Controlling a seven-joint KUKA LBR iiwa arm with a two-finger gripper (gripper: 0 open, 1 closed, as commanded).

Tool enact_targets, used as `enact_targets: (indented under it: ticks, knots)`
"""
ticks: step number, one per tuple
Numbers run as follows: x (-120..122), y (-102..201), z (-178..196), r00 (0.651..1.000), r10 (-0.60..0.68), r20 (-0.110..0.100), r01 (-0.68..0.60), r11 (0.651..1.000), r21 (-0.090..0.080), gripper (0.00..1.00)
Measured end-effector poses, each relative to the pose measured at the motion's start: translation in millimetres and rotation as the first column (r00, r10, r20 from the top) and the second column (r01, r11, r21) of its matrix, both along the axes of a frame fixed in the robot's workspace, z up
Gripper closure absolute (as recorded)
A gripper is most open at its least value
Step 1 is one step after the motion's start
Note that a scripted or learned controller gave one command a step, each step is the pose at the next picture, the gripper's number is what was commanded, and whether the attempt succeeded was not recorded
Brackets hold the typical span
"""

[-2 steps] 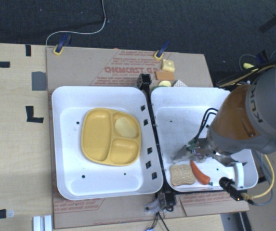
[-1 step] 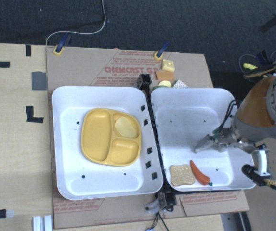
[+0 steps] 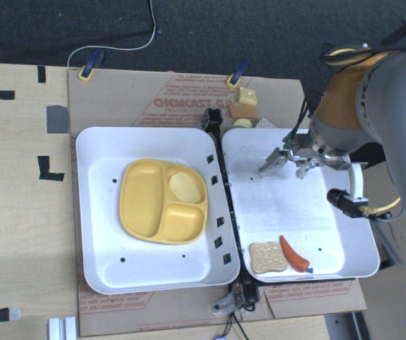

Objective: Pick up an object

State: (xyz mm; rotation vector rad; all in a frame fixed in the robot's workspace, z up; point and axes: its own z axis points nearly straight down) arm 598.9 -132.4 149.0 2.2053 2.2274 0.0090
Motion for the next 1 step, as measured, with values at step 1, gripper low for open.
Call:
enact_targets:
  ticks: [1]
  knots:
    - [-21.7,38.7,-49.3,1.000,-0.008,-0.014,0.008,1.000,0.002,0.00]
